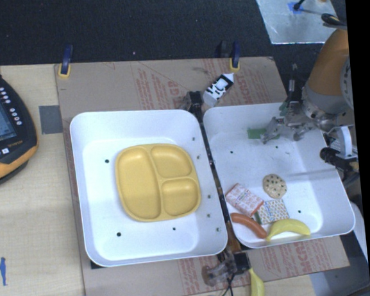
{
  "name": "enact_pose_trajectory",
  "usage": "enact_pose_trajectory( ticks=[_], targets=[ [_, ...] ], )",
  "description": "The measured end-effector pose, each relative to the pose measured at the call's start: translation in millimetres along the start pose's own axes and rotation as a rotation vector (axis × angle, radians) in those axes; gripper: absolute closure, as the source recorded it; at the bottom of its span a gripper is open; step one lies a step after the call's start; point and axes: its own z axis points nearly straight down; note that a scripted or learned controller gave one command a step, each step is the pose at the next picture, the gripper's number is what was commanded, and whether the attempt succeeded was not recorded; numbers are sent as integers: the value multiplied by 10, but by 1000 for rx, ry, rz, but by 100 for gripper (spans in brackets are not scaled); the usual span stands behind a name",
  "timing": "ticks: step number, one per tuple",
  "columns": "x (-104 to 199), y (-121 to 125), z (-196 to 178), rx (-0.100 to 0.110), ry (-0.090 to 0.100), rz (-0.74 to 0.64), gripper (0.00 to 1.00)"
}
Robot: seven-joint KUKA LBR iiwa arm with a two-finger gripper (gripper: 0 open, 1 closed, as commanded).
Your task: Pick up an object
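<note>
Left to right you see: yellow divided tray [157,181] centred in the left bin [97,242]; right bin [320,216] with cookie [274,184], wrappers, sausage and banana [287,229] crowding its lower edge. Upper right, gripper [285,133], fingers spread, beside a small green piece [255,132], indistinct; nothing between them.

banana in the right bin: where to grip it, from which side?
Probably top-down, at the middle of the banana, fingers across its narrow width. It lies flat along the near wall of the right bin, the hot dog at its left end, so side approaches look blocked.
</note>
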Motion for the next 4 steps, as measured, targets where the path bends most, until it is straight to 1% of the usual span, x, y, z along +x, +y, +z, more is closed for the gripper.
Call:
enact_pose_trajectory(
  ticks=[1, 2, 3, 4],
  targets=[
    [91, -606, 7, 3, -1, -2, 0],
    [240, -104, 0, 1, 0, 1, 0],
    [580, 106, -259, 0, 0, 1, 0],
    [336, -699, -352, 3, -1, 0, 0]
  ],
)
